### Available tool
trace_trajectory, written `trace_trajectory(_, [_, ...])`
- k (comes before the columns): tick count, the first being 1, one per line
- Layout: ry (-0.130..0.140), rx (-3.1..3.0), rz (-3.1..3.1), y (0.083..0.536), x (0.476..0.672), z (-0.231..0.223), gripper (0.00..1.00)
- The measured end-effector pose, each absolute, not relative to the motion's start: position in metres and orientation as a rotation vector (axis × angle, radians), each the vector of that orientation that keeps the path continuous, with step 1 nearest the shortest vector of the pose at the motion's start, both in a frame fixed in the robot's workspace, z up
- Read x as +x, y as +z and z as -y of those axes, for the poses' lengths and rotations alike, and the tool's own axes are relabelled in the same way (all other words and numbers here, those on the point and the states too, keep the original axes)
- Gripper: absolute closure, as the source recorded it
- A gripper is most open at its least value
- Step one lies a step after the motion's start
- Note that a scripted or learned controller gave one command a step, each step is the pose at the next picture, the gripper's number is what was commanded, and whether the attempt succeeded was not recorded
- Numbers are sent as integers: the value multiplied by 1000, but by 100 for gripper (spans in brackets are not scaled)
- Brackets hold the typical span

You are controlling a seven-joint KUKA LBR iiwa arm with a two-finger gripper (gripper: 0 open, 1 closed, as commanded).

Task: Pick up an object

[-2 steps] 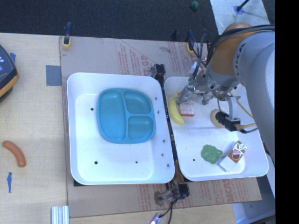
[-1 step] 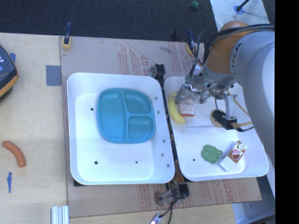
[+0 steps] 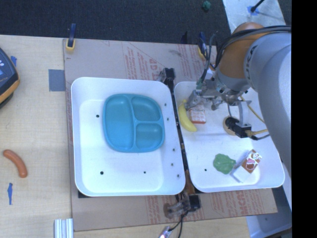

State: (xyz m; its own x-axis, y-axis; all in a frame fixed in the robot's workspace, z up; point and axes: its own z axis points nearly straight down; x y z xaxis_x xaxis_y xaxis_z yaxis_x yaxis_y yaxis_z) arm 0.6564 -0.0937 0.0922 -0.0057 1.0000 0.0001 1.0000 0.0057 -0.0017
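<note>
Overhead, the grey arm's gripper (image 3: 205, 97) hangs low in the right bin (image 3: 218, 182), at its far left corner, right over a small red-and-white carton (image 3: 198, 115) with a yellow banana (image 3: 186, 119) just left of it. Whether it holds anything I cannot tell. Nearer in that bin lie a green lump (image 3: 224, 163) and a red-and-white packet (image 3: 251, 161); left of it, another bin (image 3: 89, 167) holds a blue divided plate (image 3: 132, 122).

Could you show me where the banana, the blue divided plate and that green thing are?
banana (image 3: 186, 119): camera view, middle of its yellow curve, right bin.
blue divided plate (image 3: 119, 124): camera view, its large left compartment, left bin.
green thing (image 3: 224, 163): camera view, centre of the lump, right bin.
</note>
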Motion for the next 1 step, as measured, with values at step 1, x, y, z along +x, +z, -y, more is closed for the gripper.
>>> trace_trajectory(1, [4, -2210, 2230, 103, 657, 94, 100])
